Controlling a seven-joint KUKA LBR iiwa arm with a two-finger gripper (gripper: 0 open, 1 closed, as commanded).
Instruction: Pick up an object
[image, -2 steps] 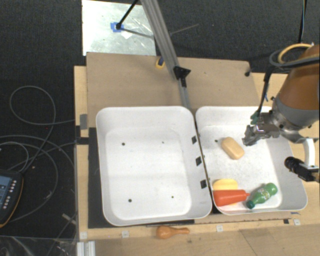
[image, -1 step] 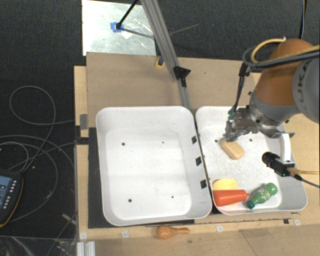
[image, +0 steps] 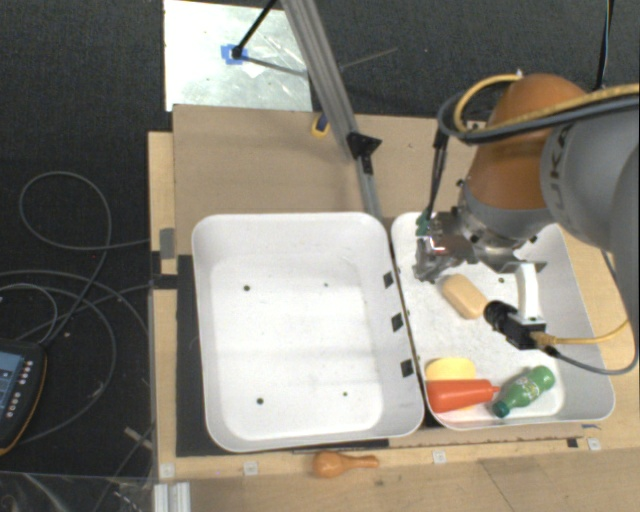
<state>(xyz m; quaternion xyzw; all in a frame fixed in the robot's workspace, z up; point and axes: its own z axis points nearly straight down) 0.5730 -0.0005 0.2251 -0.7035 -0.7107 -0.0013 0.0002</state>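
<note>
Two shallow white bins are sitting side by side on a bench. The left bin (image: 290, 330) is holding nothing. The right bin (image: 590, 400) is holding a tan bread-like block (image: 464, 296), a yellow piece (image: 450, 369), an orange carrot-like toy (image: 462, 393) and a green bottle (image: 524, 390). The gripper (image: 432, 262) is hanging just beside the tan block; its opening cannot be made out. An orange pear-shaped toy (image: 343, 462) is lying on the bench outside the bins.

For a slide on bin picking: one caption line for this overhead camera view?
Arm's gripper low in the right bin beside a tan block; orange carrot and green bottle at its near edge.
</note>
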